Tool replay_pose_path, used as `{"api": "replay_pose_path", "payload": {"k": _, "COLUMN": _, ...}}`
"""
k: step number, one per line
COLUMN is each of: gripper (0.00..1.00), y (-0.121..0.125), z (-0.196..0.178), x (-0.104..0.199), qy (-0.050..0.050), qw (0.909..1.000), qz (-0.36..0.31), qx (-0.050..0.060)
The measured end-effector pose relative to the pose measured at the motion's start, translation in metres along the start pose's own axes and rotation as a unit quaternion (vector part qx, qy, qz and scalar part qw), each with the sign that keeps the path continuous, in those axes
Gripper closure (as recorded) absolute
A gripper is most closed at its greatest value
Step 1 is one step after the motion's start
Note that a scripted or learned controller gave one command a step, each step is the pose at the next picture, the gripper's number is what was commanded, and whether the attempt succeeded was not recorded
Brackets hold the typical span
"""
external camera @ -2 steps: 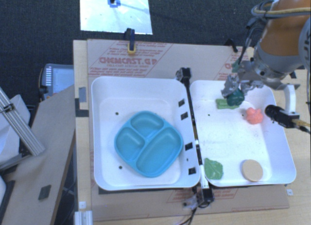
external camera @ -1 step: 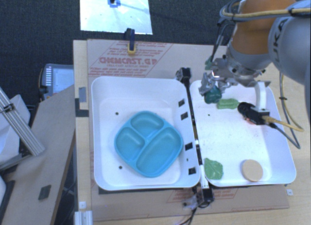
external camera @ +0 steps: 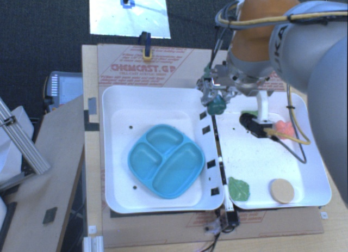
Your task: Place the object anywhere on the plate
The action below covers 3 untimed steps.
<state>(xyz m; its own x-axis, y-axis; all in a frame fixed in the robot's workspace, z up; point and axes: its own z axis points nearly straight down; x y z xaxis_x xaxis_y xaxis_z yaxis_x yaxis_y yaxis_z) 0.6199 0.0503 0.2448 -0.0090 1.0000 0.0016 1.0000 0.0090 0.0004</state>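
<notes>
The arm is carrying a small teal object (external camera: 217, 105) that is sitting between the fingers of the gripper (external camera: 216, 102), hanging over the divider where the two white bins meet, toward their far side, so the transport step seems to be under way. The jaws are standing narrow, closed around that teal piece and touching nothing else. The blue sectioned plate (external camera: 166, 160) is lying in the left bin (external camera: 117, 136), nearer and to the left, so the next move is probably calling for travel that way, then lowering and releasing over it.
</notes>
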Motion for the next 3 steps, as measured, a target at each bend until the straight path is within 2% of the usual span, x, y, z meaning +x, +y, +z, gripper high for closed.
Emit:
{"api": "replay_pose_path", "payload": {"k": 2, "gripper": 1.00, "y": 0.031, "z": 0.008, "x": 0.104, "qy": 0.000, "qw": 1.0000, "qz": 0.000, "qx": -0.001}}
{"api": "replay_pose_path", "payload": {"k": 3, "gripper": 0.00, "y": 0.031, "z": 0.007, "x": 0.101, "qy": -0.001, "qw": 1.0000, "qz": 0.002, "qx": -0.001}}
